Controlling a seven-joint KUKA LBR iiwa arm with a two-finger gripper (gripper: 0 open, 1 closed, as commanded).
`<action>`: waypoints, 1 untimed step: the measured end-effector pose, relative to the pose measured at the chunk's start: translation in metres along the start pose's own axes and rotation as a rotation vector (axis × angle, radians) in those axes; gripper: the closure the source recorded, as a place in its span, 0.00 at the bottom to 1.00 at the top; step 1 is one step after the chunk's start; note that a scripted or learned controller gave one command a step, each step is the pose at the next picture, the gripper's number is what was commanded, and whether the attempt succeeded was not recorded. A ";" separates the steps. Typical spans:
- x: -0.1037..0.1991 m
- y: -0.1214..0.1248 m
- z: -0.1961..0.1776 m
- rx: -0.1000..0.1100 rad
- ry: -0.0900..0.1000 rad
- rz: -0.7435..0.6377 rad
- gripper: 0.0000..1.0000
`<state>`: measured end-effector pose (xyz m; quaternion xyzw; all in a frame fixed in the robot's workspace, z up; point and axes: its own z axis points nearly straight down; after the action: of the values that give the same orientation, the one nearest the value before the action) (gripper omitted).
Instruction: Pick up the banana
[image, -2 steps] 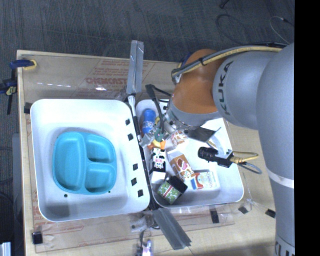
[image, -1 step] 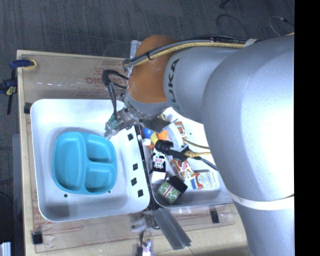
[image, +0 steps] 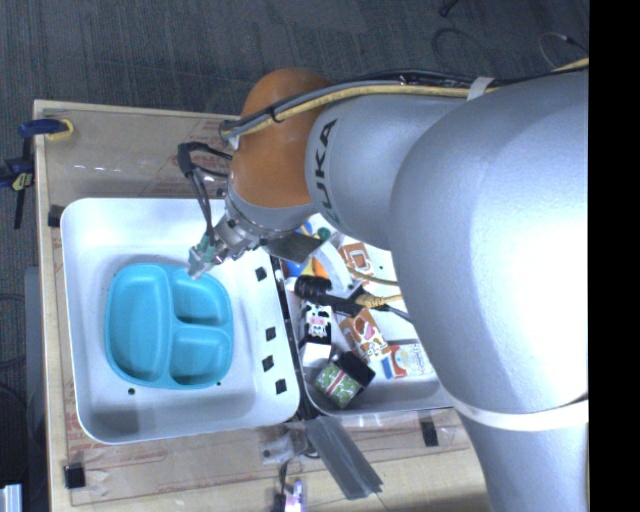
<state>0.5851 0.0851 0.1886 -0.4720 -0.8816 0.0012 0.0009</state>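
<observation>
Camera view: gripper (image: 203, 257) poised at upper right rim of blue divided tray (image: 170, 325) in left bin (image: 80, 300); finger state impossible to tell, nothing visibly held. Banana not discernible among clutter in right bin (image: 420, 392). Pick apparently not yet done.

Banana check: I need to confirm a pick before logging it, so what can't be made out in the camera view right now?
- Banana: none can be identified; the arm covers most of the right bin.
- Gripper: too small and blurred, over the blue tray, to tell what it carries, if anything.
- Right bin clutter: partly hidden under the arm; labels too small to read.
</observation>
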 end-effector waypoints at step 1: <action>0.000 0.000 0.000 0.000 0.000 0.000 0.00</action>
<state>0.5851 0.0850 0.1886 -0.4720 -0.8816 0.0012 0.0009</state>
